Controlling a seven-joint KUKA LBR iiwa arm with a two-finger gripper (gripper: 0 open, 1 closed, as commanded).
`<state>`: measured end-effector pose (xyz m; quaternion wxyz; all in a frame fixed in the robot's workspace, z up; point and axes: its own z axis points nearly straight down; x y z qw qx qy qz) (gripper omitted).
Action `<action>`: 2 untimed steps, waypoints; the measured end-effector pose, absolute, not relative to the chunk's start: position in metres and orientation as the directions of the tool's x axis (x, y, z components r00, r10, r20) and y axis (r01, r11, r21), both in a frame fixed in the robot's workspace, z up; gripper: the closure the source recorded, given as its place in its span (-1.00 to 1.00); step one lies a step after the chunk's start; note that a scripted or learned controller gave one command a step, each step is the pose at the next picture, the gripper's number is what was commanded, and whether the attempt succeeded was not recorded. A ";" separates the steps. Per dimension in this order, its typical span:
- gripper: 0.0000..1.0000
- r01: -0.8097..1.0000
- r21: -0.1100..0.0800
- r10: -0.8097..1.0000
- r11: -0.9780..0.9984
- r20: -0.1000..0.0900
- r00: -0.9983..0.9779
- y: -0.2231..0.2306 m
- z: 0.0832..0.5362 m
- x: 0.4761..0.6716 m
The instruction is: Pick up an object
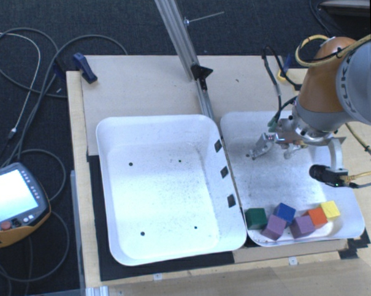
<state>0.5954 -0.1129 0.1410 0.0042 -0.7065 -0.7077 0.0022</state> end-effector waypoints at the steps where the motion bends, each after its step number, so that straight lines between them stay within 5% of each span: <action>1: -1.00 1.000 0.011 1.000 0.004 -0.001 -0.004 -0.073 0.299 0.604; 2: -1.00 1.000 -0.011 1.000 -0.004 0.001 0.004 -0.122 0.173 0.577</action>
